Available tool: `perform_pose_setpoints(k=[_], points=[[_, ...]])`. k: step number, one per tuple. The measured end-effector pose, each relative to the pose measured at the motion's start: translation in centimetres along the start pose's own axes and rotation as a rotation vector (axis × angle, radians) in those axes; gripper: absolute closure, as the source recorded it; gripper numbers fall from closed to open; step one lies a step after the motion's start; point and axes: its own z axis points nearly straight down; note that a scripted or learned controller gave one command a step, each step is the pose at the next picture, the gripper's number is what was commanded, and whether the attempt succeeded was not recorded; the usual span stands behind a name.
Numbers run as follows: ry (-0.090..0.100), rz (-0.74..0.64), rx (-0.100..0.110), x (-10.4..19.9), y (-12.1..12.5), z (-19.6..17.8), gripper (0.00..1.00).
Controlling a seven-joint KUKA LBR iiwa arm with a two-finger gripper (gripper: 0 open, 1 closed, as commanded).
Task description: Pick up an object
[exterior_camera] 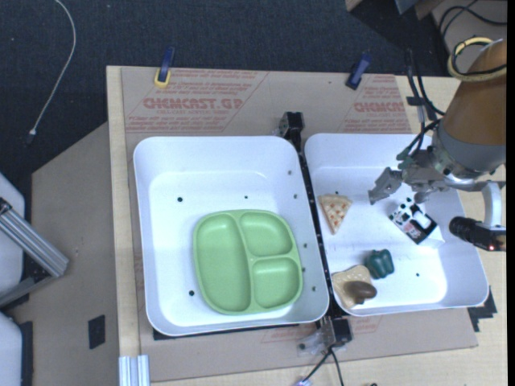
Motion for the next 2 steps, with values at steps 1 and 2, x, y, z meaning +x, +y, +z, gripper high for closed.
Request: perform_pose_setpoints(k=[1, 2], points=[[-0.002, -0.003, -0.015, 0.0, 0.3, -0.8, 0.0], [-0.001, -0.003, -0.009, 0.3, 0.2, 3.5, 0.0]])
